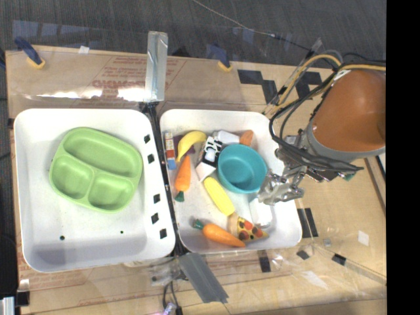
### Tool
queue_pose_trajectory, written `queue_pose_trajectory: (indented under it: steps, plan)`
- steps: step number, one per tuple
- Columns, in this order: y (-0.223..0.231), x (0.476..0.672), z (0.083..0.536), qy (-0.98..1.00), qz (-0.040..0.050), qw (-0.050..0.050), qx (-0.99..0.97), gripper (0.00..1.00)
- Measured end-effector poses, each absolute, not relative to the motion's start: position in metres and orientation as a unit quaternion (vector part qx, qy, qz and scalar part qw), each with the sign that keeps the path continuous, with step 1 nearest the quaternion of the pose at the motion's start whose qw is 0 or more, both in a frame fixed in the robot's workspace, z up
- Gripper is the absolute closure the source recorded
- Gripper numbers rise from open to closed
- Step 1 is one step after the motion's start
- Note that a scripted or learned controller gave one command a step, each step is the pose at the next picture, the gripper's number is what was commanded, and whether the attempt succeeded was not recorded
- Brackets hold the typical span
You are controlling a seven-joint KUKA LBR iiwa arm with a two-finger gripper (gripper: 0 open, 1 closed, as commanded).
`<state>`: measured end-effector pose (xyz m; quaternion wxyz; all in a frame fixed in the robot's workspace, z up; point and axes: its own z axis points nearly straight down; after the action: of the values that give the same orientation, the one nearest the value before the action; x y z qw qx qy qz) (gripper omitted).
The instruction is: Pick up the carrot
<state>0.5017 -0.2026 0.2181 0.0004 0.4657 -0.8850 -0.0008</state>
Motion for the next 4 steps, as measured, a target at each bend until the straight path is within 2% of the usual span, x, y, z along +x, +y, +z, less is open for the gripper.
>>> queue_pose_trajectory:
  steps: [1, 2, 3, 4]
  plan:
    - [-0.209, 0.478, 0.204, -0.853, -0.0018, 0.001, 0.523, 1.0]
    - [-0.133, 0.491, 0.21, -0.841, -0.003, 0.001, 0.541, 1.0]
    - [-0.16, 0.541, 0.204, -0.863, -0.0017, 0.0, 0.505, 1.0]
    - [-0.175, 0.477, 0.216, -0.809, -0.0023, 0.001, 0.588, 1.0]
